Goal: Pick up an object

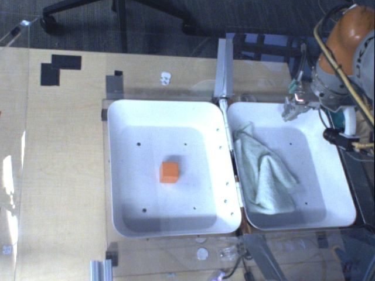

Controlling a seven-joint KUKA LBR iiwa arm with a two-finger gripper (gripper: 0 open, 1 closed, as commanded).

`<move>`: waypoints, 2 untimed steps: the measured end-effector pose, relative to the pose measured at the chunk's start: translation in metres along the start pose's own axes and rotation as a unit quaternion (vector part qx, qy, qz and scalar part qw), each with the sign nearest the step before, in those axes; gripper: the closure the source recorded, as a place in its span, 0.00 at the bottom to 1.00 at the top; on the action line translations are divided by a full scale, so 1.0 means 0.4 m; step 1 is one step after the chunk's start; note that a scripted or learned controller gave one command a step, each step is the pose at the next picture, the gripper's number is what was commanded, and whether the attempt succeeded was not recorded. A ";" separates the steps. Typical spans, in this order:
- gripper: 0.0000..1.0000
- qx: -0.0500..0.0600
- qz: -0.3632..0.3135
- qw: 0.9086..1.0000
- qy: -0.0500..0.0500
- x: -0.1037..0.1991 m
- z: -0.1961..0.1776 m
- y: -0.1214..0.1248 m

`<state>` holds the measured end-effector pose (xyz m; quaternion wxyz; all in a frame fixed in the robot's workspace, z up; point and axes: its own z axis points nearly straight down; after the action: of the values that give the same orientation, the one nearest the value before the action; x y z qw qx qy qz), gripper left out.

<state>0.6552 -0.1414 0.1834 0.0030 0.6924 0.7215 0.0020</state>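
Two shallow white bins stood side by side on the wooden bench (64, 174). In the left bin (126, 124) there was one small orange cube (169, 172), lying a little near of the middle of the floor, apart from all four walls. In the right bin (334, 180) a pale green-grey cloth (265, 177) was lying crumpled along the left part of the floor, from the far left corner down toward the near wall. The grey arm (345, 45) with its orange band entered from the right, and its tool (293, 107) was over the far edge of the right bin, well apart from the cube and not touching the cloth. The tool was small and partly blurred, so I cannot tell if it was apart or together; nothing was visible in it. On the far left of the bench there were black patches (58, 68), and behind the bench, on the dark floor, stood the base of a chair (120, 7).
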 end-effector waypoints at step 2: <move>0.00 -0.001 -0.005 1.000 -0.001 -0.094 0.238 0.034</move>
<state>0.6712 -0.1785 0.0882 0.0040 0.6886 0.7252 0.0018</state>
